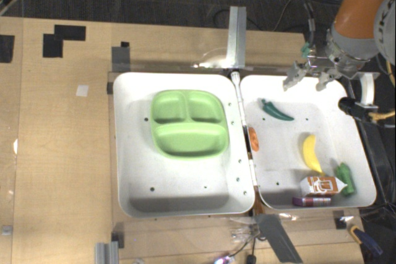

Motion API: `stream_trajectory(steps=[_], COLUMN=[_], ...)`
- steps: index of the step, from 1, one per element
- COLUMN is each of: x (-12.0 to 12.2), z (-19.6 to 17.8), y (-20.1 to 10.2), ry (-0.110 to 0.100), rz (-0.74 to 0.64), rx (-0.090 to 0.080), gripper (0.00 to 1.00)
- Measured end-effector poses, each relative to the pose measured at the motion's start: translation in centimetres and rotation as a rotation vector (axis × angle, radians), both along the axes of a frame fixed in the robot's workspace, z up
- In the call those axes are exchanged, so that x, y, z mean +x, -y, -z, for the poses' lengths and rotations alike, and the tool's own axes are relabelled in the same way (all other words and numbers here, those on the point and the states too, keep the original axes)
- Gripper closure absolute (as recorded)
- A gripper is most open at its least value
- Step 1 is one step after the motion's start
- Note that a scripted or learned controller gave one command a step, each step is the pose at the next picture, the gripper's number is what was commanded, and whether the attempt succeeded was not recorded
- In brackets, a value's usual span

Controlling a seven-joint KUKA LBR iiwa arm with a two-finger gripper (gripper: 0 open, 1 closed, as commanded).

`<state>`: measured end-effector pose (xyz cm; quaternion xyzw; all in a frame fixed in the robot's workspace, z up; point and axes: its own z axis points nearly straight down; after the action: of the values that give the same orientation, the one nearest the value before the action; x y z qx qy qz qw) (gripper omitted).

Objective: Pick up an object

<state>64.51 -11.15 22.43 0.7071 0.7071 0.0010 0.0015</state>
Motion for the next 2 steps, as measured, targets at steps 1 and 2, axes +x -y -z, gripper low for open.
stream_trajectory(steps=[1, 2], x=[0.6, 2.2], z=[10.3, 13.6], y=[-2.5, -1.1], ry=[-0.001, 0.006], rz=[0.077, 0.019], rx=[0.001, 0.000], gripper=[0.00, 0.00])
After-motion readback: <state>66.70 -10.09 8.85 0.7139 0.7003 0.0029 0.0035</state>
